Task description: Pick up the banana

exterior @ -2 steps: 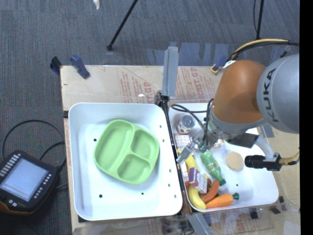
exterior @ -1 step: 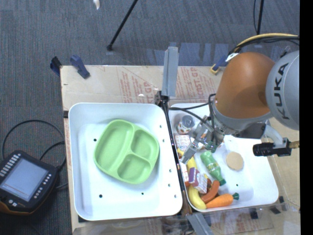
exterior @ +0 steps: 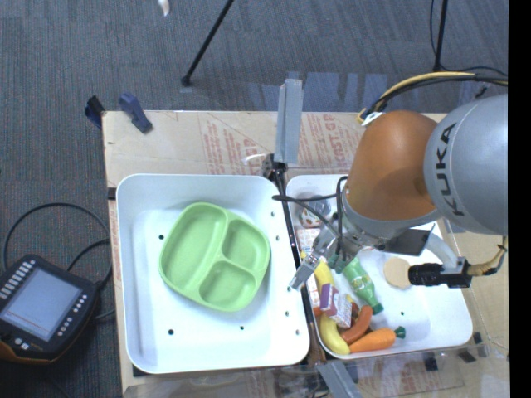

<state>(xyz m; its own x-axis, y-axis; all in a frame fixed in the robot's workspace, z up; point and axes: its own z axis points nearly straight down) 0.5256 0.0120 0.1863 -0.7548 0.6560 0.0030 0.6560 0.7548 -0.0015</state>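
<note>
Banana: lying in right bin among toy food, gripper poised above, finger state indiscernible.

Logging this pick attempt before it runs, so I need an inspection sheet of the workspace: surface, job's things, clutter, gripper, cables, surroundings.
Surface: two white bins side by side on a bench; left bin, right bin.
Job's things: banana lies in the right bin near its left wall, partly covered by other items.
Clutter: green divided plate in the left bin; green bottle, carrot and a small packet by the banana.
Gripper: gripper hangs over the right bin's left edge, above the banana's upper end.
Cables: yellow-and-black cable above the arm.
Surroundings: teach pendant on the carpet, left.
</note>
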